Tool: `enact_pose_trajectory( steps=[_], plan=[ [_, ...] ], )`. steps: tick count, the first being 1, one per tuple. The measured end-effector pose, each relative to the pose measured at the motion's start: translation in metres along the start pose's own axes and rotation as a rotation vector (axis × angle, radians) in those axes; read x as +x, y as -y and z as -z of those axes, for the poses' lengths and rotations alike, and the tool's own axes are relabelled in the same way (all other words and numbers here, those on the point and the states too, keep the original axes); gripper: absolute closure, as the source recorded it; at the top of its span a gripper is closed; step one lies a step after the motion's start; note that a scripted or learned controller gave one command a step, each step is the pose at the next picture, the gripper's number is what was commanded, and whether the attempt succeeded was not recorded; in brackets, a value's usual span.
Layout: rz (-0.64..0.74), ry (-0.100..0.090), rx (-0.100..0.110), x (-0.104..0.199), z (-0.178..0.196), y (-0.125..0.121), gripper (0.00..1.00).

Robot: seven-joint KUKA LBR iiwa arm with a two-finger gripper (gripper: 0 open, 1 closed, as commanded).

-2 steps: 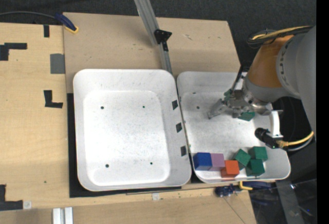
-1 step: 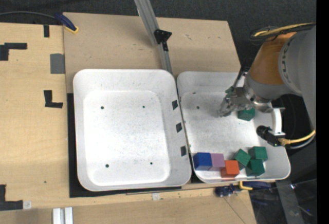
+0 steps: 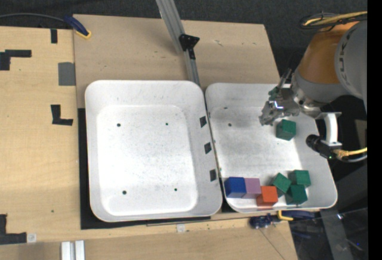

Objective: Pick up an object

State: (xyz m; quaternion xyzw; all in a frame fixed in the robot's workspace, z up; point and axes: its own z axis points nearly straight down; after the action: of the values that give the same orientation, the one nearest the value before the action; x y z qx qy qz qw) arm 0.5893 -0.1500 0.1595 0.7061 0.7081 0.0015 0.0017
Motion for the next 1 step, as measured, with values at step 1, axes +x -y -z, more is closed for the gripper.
enact_pose_trajectory(
  steps=[1],
  plan=[
    [-0.001, 0.000, 0.000, 0.0007, 0.0532, -0.0017, 1.00]
  ],
)
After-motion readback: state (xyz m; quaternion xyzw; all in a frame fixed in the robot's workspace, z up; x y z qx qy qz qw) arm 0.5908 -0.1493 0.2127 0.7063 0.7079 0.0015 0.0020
